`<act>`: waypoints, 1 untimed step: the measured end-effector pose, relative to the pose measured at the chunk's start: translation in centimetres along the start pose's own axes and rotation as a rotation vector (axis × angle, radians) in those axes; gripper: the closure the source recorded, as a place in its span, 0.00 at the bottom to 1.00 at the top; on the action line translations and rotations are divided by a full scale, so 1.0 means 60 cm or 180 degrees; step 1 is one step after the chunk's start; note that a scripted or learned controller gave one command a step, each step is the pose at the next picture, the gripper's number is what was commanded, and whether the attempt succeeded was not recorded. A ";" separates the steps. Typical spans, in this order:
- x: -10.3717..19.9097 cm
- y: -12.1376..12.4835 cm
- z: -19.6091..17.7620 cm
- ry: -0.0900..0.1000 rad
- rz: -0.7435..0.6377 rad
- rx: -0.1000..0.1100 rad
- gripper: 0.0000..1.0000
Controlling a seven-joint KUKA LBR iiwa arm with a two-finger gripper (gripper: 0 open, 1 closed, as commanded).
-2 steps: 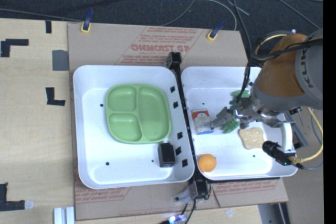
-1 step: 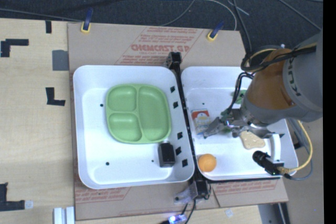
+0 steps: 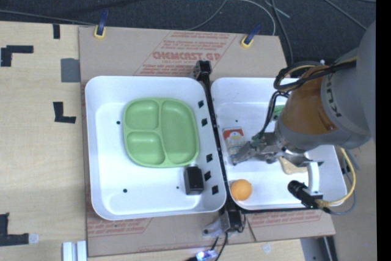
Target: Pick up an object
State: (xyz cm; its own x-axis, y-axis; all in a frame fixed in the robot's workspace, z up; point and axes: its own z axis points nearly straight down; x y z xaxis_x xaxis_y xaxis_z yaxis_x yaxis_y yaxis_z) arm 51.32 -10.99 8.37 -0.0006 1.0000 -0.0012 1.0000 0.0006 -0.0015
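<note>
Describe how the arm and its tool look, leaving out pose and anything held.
The arm is bulky and grey, with a wide orange band above the wrist. Black and yellow cables loop around the wrist. The tool is a small dark metallic assembly, too blurred for detail.

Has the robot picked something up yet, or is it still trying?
Not yet. The gripper is low in the right white bin, over a small red-and-white packet, but nothing looks lifted. The little orange ball lies on the bin floor. Grabbing and lifting are left.
</note>
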 end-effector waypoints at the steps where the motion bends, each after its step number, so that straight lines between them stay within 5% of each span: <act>1: 0.000 0.001 -0.020 -0.0002 -0.0001 -0.0007 1.00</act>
State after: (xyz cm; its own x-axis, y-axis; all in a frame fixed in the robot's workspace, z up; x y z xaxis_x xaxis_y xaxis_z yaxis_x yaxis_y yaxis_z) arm 51.39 -11.00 9.54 -0.0008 1.0000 -0.0018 1.0000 0.0008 0.0008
